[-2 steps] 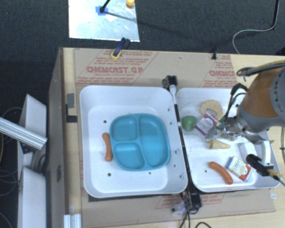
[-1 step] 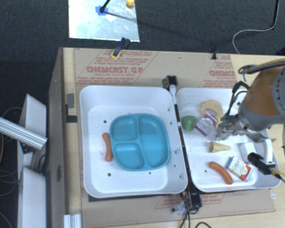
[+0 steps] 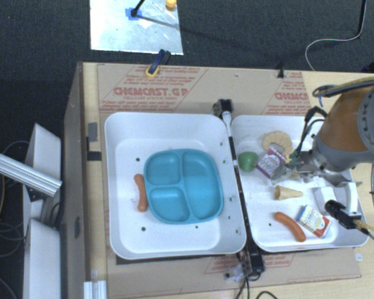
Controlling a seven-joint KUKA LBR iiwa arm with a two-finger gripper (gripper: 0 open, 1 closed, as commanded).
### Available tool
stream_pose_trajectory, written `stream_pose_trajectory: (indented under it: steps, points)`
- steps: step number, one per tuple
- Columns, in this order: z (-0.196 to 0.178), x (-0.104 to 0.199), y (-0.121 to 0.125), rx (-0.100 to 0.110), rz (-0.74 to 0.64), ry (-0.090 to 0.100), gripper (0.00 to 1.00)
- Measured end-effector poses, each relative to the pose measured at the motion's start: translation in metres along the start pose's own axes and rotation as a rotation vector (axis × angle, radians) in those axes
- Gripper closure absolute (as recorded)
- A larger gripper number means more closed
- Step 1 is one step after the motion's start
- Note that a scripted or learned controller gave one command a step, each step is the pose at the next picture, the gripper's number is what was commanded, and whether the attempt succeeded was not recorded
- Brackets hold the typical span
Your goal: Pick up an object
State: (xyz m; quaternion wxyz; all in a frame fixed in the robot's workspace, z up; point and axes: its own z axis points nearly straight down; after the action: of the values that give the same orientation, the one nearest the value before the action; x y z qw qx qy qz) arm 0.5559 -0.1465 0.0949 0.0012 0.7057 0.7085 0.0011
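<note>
The claw (image 3: 297, 162) hangs low in the right bin (image 3: 255, 237), but one cannot tell its state. A small wrapped packet (image 3: 271, 164) lies just beside it, toward the left bin (image 3: 121, 229). A green ball (image 3: 247, 161) and a round cookie (image 3: 277, 141) sit close around the packet. A cone (image 3: 287, 192) points away just below. A sausage (image 3: 290, 225) lies further off.

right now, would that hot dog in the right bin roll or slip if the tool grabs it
The hot dog looks rounded and smooth, so it would probably roll sideways if nudged across its length. It lies flat on the right bin floor, likely light, and a pinch across its narrow width seems safer. Its glossy look suggests it might slip.
</note>
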Motion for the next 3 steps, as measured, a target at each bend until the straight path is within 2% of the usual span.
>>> stream_pose_trajectory:
  steps: [1, 2, 3]
  points:
    - [0.011, 0.021, -0.039, 0.003, 0.003, 0.000, 0.00]
    - [0.000, 0.021, -0.038, 0.000, 0.002, 0.000, 1.00]
    - [0.000, 0.021, -0.038, 0.001, 0.002, 0.000, 0.00]
